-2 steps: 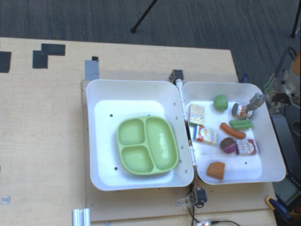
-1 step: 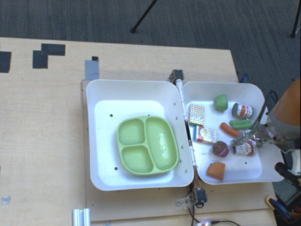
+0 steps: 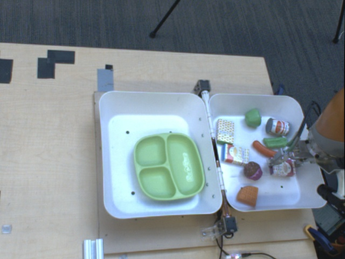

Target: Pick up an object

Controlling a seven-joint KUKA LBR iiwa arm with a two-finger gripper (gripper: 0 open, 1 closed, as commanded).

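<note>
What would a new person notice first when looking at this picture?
Probably the big green divided plate, which lies alone in the left white bin. After that, the cluster of small items in the right bin: a green block, a can, an orange sausage-like piece and a purple round thing. The arm's hand hangs over that bin's right part.

Arm reaching in from the right edge of the frame

The arm's orange band sits at the right edge, a little below mid-height, with grey wrist parts just under it. The claw [image 3: 284, 163] extends leftward into the lower right of the frame; its metal tip is cluttered and hard to read.
</note>
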